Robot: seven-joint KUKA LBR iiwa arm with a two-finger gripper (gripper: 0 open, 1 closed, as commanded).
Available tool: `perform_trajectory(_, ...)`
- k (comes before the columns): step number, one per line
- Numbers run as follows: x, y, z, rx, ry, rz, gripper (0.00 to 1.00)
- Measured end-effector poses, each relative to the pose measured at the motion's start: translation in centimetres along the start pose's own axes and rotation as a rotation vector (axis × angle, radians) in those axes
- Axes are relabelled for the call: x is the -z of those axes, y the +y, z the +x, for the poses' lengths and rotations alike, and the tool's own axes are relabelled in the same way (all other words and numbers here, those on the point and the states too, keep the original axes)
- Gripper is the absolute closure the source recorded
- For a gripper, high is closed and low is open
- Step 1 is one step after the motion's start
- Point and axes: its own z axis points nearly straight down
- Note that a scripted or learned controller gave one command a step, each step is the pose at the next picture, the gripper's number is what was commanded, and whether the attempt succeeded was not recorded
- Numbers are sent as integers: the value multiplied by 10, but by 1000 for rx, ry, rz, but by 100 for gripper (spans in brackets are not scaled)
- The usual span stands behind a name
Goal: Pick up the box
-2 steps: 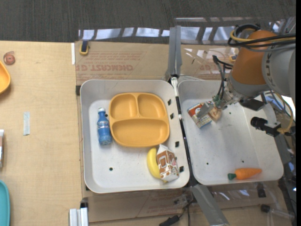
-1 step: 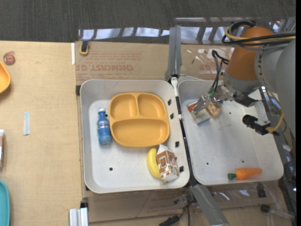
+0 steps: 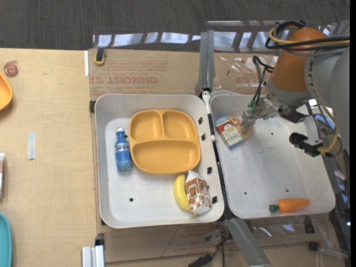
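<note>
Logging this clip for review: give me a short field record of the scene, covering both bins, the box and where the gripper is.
left bin: yellow divided plate, blue bottle, banana, small carton against the banana
right bin: box near its upper-left corner, carrot near its lower edge
gripper: at the box's right end, touching or just above it
grasp: fingers too blurred to judge
box state: appears to lie tilted on the bin floor
</note>
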Motion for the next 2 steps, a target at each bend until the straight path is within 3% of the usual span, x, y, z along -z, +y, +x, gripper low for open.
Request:
perform_trajectory(1,0,0,0,0,0,0,0)
perform_trajectory(2,81,-5,79,-74,11,20,0)
